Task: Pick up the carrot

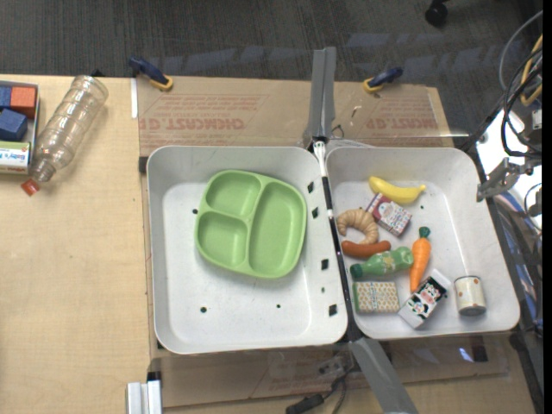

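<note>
So the carrot (420, 260) is lying in the right bin (483, 240), orange tip pointing down, green top up. Working off the carrot: a green bottle (384, 263) sits just to its left, the sausage (366, 248) beyond that, and a croissant (358, 223) up-left. Above it is the banana (396, 189). Just below it is a little cow-print carton (424, 299), with a small can (470, 294) to the lower right. Honestly can't tell what the pincer's doing.

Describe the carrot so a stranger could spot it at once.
Look in the right bin, toward its right side. The carrot lies between the green bottle and the small can. It alone is orange and tapered, with a green top.
</note>
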`<state>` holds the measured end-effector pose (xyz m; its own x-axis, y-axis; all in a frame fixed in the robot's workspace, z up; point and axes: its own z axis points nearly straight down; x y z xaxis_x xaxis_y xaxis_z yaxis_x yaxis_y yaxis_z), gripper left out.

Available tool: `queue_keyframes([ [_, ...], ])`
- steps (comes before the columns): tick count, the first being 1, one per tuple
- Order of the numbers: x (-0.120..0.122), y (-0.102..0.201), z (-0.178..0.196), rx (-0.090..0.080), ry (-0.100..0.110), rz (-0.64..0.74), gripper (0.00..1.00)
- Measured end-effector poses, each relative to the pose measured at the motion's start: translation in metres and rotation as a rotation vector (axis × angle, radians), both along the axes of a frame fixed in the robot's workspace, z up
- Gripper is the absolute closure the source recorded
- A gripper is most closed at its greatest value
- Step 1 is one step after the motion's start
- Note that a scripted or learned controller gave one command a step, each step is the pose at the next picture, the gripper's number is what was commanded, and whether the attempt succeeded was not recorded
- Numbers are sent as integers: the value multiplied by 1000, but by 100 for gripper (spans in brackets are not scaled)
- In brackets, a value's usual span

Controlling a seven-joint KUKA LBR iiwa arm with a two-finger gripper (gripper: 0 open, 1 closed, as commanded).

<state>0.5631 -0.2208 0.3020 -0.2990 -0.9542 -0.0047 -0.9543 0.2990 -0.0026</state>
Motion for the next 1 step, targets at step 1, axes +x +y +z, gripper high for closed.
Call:
queue_keyframes([
  [1, 18, 0, 11, 0, -1, 399, 0],
])
